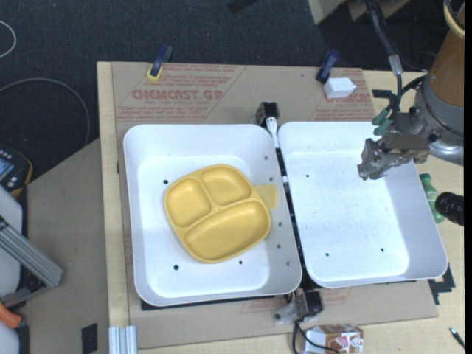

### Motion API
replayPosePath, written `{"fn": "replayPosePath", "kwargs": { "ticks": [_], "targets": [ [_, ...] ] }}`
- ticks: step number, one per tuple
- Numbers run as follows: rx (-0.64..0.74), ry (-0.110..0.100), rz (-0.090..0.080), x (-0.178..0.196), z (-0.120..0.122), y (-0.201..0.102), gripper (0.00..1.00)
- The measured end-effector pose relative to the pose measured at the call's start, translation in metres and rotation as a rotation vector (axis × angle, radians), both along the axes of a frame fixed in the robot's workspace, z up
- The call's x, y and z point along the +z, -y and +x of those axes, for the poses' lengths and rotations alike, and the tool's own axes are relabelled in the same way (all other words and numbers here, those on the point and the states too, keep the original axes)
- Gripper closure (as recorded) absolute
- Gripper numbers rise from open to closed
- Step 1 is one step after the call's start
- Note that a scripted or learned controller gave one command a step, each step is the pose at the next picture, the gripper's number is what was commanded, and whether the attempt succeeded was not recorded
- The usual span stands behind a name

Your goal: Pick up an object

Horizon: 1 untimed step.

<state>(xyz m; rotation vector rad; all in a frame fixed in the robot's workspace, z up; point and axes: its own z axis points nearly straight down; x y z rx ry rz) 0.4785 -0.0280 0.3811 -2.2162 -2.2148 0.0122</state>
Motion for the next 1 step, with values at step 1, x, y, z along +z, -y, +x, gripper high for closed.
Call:
{"fn": "replayPosePath", "kwargs": {
  "ticks": [1],
  "targets": [
    [0.006,0.007,0.001,-0.0197,0.0007,-0.0540,1.00]
  ]
}}
